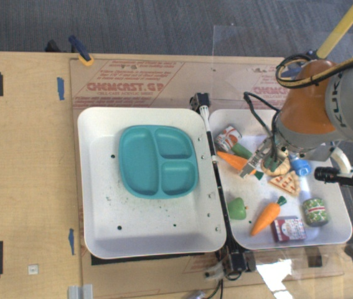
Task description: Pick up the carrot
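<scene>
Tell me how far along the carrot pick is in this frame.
Done: the gripper has reached the right bin, beside the upper carrot. In hand: nothing visibly between the jaws. Left: the grasp and lift; that carrot and a second carrot both lie in the bin.

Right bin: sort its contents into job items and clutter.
Job: carrot; second carrot by the gripper; right bin.

Clutter: green pepper, soup can, waffle, peas can, red packet, blue bottle, teal plate.
</scene>
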`<state>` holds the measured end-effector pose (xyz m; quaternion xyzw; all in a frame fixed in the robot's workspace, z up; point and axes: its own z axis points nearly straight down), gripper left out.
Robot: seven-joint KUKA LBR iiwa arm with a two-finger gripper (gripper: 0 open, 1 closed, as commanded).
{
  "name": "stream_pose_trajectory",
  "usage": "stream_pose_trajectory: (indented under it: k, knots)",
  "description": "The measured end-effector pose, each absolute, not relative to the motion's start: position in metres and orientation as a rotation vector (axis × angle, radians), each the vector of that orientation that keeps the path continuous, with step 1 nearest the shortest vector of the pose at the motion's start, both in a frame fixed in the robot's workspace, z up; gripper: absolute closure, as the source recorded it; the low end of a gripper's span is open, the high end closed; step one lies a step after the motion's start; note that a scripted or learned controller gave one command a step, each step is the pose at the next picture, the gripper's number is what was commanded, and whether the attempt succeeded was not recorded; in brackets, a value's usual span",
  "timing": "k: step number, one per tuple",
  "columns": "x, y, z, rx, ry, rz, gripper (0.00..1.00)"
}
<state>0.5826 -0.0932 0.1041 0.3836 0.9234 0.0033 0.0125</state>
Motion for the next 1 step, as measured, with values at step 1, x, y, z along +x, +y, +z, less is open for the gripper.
stream_pose_trajectory:
  k: [1]
  knots:
    - [0.5886,0.0318,0.1665,1.234,2.884,0.064,1.00]
